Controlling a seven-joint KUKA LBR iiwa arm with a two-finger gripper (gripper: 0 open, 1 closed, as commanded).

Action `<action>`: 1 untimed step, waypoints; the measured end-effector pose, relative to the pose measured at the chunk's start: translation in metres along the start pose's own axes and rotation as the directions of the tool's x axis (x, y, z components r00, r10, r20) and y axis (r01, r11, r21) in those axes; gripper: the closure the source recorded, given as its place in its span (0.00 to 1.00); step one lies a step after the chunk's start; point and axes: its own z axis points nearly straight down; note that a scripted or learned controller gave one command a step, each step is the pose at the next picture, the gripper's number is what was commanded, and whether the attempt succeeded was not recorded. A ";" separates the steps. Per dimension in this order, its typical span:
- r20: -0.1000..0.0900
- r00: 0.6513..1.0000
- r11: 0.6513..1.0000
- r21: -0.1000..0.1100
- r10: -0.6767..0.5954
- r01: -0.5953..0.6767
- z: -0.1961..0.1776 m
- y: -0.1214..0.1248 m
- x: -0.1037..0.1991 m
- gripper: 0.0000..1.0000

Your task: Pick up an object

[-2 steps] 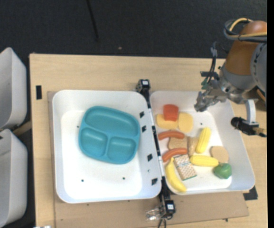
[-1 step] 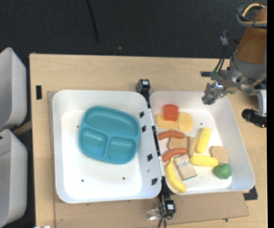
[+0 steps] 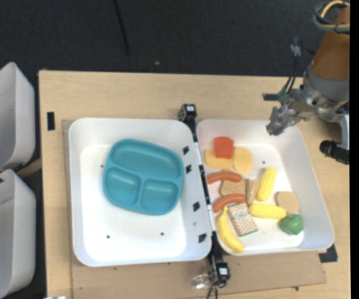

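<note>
Left bin (image 3: 86, 229) holds a teal plate (image 3: 144, 176); right bin (image 3: 310, 167) holds toy food (image 3: 247, 189); hand (image 3: 279, 122) grip unclear.

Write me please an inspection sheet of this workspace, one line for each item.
Surface: light wooden bench bearing two shallow white bins, left bin and right bin, side by side.
Job's things: toy food in the right bin: orange-red block, yellow corn cob, two sausages, yellow banana, green pepper.
Clutter: teal divided plastic plate in the left bin.
Grippers: gripper above the right bin's far edge, holding nothing seen.
Cables: thin dark cable on the floor.
Surroundings: dark floor; white containers at left.
</note>
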 end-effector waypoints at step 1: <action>-0.002 1.000 1.000 -0.001 -0.005 0.005 -0.005 0.027 0.057 1.00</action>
